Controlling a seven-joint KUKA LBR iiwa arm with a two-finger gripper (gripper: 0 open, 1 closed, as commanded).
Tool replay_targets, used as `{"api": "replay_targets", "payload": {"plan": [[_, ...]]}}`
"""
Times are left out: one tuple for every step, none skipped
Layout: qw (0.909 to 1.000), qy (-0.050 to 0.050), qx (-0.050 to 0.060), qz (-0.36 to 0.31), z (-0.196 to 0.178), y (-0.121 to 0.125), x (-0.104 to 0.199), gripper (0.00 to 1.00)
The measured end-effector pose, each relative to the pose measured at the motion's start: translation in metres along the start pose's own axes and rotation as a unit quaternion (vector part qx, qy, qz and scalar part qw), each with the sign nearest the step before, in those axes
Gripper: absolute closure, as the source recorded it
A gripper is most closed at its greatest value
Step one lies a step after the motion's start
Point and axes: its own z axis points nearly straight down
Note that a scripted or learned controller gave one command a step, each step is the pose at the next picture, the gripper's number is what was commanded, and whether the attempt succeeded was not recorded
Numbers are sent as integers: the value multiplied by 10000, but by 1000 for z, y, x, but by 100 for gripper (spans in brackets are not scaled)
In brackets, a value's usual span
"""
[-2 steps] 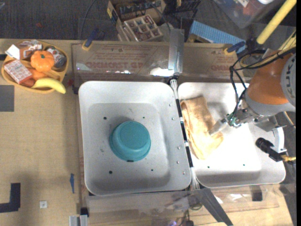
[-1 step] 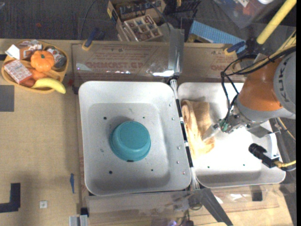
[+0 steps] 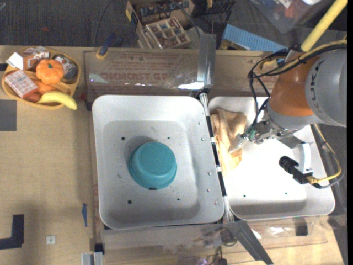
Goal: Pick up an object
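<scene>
Where the right bin [image 3: 287, 200] meets the divider, a tan crumpled cloth [image 3: 227, 130] lies along the bin's left wall, long axis running top to bottom; the hand [image 3: 246, 138] sits at its right edge, touching it, grip state indiscernible.

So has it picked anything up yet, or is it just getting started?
Nothing looks lifted yet. The teal bowl sits upside down in the left bin, untouched. The gripper is down in the right bin, at the tan cloth-like thing by the bin's left wall. Whether it has a hold is not clear. Grasping and lifting remain.
</scene>
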Motion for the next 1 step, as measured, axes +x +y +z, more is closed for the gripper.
{"api": "replay_targets", "payload": {"plan": [[10000,3,-25,15,-11,1,-1,100]]}}
